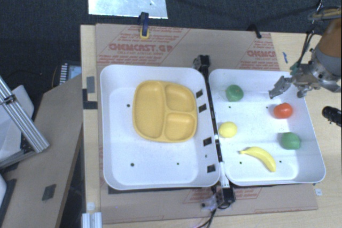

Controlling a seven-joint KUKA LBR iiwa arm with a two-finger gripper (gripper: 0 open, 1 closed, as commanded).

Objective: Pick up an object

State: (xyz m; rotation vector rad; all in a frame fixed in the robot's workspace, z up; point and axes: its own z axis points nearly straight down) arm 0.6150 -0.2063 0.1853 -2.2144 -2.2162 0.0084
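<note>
Two white bins [160,181] sit on a cardboard-covered bench. Right bin: gripper [288,89] spread open, holding nothing, poised just above the orange ball [283,110] (nearest target). Advisable: centre the fingers over the ball before descending, since round fruit rolls.
</note>
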